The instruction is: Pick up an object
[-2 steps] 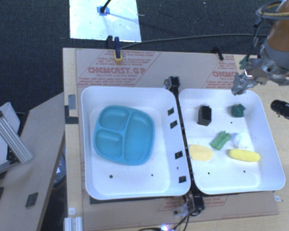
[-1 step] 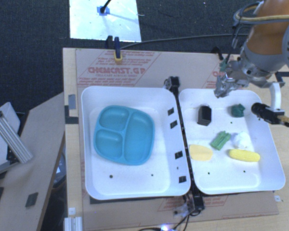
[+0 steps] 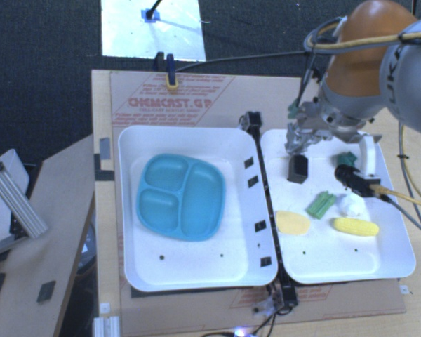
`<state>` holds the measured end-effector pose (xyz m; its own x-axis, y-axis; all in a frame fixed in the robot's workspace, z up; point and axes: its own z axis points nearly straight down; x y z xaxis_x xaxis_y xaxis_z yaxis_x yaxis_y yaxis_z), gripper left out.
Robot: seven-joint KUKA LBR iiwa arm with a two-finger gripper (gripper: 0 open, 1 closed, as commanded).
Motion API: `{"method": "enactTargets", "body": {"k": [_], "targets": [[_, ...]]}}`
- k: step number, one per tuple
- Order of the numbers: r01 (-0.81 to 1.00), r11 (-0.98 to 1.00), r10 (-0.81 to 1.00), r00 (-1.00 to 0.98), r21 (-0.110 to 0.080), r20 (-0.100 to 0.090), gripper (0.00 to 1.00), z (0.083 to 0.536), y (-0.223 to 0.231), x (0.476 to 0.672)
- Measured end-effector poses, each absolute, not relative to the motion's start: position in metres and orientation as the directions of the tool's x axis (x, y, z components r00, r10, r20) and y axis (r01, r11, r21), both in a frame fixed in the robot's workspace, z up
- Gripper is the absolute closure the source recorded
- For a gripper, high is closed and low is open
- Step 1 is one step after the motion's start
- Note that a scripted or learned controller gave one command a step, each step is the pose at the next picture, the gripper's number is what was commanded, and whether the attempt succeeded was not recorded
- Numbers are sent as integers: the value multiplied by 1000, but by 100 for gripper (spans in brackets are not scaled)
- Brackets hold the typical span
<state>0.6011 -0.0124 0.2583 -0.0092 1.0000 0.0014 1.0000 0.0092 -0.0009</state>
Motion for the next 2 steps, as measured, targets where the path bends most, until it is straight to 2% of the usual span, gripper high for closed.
{"method": "enactTargets", "body": {"k": [2], "targets": [[1000,10,1000,-10,-1,2,100,254,93,557]]}}
